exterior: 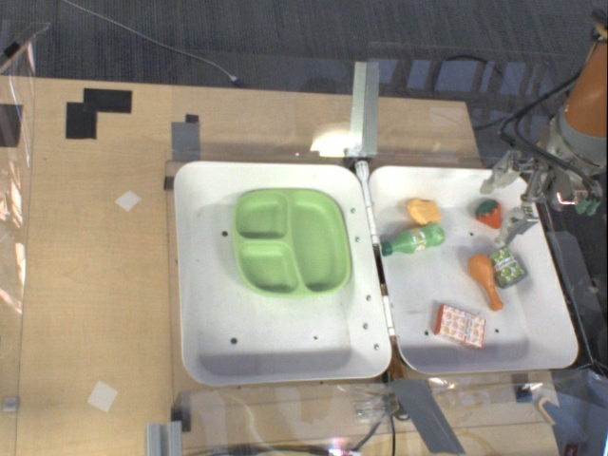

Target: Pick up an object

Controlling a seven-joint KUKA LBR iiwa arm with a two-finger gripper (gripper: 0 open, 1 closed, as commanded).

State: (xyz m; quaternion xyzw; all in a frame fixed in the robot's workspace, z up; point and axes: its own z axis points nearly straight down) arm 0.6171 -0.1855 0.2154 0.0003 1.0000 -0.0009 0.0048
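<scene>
1. Nearest the camera, a flat red patterned packet (461, 325) lies at the front of the right white bin (418, 335).
2. Behind it, the orange toy carrot (484, 280) runs diagonally, touching a small green-wrapped packet (509, 268).
3. Directly above that packet hangs the two-finger gripper (518, 196), fingers spread, gripping nothing.
4. I reckon a short drop forward reaches it.

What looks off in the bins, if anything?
Nothing damaged or spilled. The green bottle lies on its side with its cap end against the divider between the bins. The green divided plate sits flat in the left bin. The tool hovers over the right bin's far corner.
</scene>
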